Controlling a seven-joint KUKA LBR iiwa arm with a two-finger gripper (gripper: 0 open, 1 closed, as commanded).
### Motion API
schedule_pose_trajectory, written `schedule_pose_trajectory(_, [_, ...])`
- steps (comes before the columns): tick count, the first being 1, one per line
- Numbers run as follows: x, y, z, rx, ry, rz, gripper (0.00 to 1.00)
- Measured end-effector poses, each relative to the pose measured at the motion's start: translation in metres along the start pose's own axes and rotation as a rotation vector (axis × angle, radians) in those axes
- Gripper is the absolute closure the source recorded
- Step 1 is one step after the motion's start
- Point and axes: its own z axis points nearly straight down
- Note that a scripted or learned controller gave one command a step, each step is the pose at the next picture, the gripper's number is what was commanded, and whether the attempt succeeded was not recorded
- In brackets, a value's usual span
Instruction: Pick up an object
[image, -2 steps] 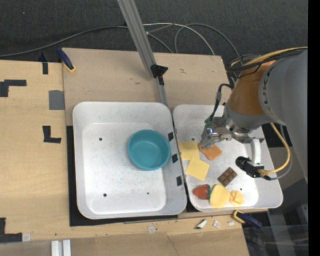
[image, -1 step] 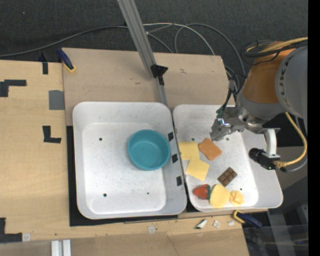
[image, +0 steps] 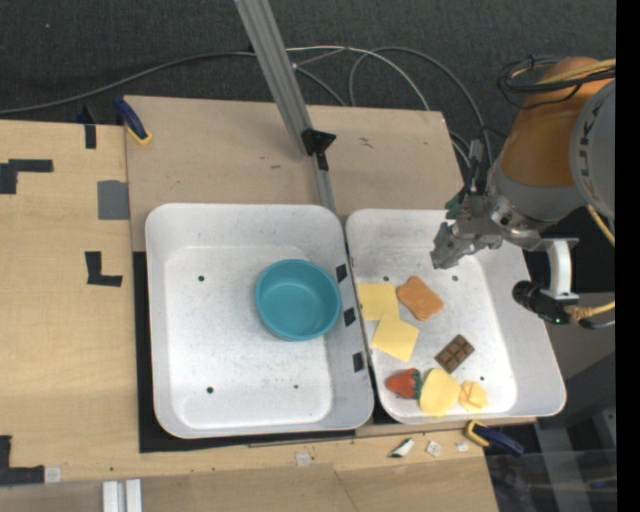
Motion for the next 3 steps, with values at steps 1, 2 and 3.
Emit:
schedule_pose_trajectory(1, [0.057,-0.013,0.012,0.007,0.002,-0.004,1.0])
schedule_pose_trajectory(2, [0.108,-0.021,0.003,0.005,0.003,-0.005,1.0])
schedule_pose_trajectory(3, [0.156,-0.025,0.009,0.006,0.001,-0.005,1.0])
